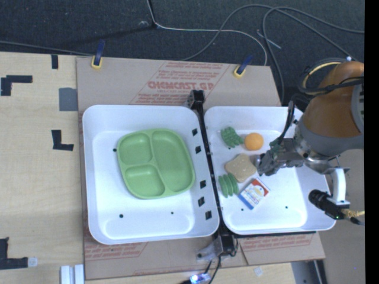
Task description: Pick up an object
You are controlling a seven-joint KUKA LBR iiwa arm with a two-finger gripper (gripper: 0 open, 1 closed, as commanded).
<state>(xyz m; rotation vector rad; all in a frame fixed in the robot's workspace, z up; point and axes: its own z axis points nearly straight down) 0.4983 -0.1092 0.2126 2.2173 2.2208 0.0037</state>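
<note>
A wooden bench (35,176) under a sheet of printed cardboard carries the two white bins, with dark floor and loose cables across the top of the frame. The left bin (98,218) holds a green divided plate (156,163). In the right bin (296,215), clustered in its left half, we see a tan sponge-like block (240,167), an orange ball (254,141), two green ridged pieces (231,137) (228,185) and a small red-and-white packet (254,193).

The gripper (265,165) sits low at centre right of the frame, just beside the tan block's right edge. We cannot tell how its jaws stand; dark hardware hides them.

We judge the tan block the likely target. It looks soft, flat and rounded at the corners, lying tilted. The risk, as we see it, is crowding: the packet lies just below the block and the ball just above, so a close there could nudge a neighbour, catch only a corner, or squeeze the block out sideways. A soft body may also compress and slip on the lift.
</note>
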